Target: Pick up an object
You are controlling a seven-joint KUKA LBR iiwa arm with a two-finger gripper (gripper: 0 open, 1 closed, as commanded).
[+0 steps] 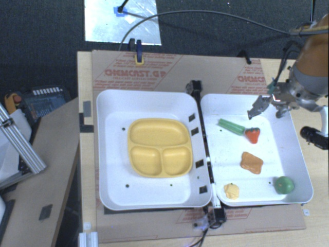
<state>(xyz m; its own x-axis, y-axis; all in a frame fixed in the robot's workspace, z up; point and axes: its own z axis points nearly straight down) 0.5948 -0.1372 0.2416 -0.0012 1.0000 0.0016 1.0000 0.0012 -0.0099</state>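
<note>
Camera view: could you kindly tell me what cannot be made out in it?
- Arm: cut off by the right edge beyond the wrist.
- Pincer: its height above the right bin cannot be judged from one slanted view.
- Orange lump and yellow lump: too small and blurred to identify.

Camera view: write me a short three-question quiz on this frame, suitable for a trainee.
1. True or false: the yellow divided plate lies in the left bin.
2. Multiple choice: what sits in the near right corner of the right bin? A. green ball B. blue cup C. white spoon
3. Short answer: is anything between the fingers of the gripper?

Key
1. True.
2. A.
3. No. The gripper hangs open over the far part of the right bin, with nothing between its fingers.
</note>
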